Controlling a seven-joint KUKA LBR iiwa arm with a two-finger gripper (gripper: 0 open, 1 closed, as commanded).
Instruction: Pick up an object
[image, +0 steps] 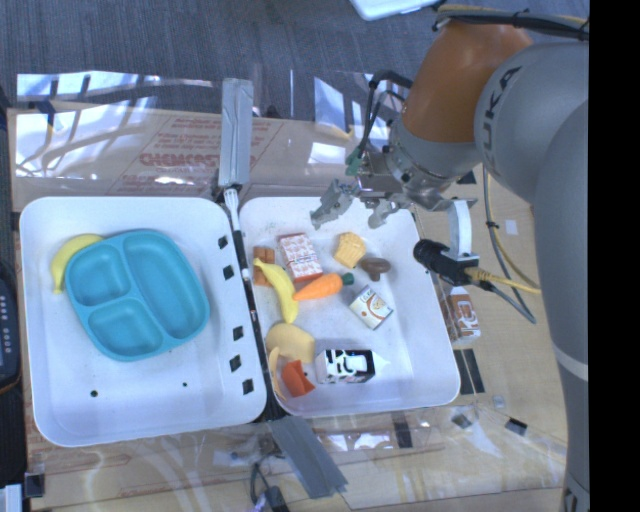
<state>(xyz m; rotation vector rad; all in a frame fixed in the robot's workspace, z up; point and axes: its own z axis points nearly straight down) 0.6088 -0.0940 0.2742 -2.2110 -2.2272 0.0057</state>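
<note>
From where I'm standing above the bench, the grey arm (530, 130) is reaching in from the right, its orange band (450, 70) hanging over the far edge of the right bin (430, 350). The gripper (355, 205) is hovering just above that bin's back rim with its two fingers (328, 208) spread apart and nothing sitting between them. Below it the toys are lying scattered: a small red-and-white carton (299, 255) is lying near the back, with a yellow cracker-like piece (349, 249) and a brown mushroom-shaped piece (375, 267) just beside it. A banana (278, 288) is lying along the left wall, touching the tip of a carrot (320, 288) that is pointing toward a little white box (370, 307). Nearer the front, a black-and-white milk carton (346, 365) is lying on its side, close to a pale yellow piece (290, 343) and a red piece (296, 379). In the left bin (130, 400), a blue divided plate (137, 292) is resting tilted across the middle, and a second banana (68, 256) is peeking out from under its far left edge. Another small carton (463, 315) is lying outside the right bin, against its right wall.
</note>
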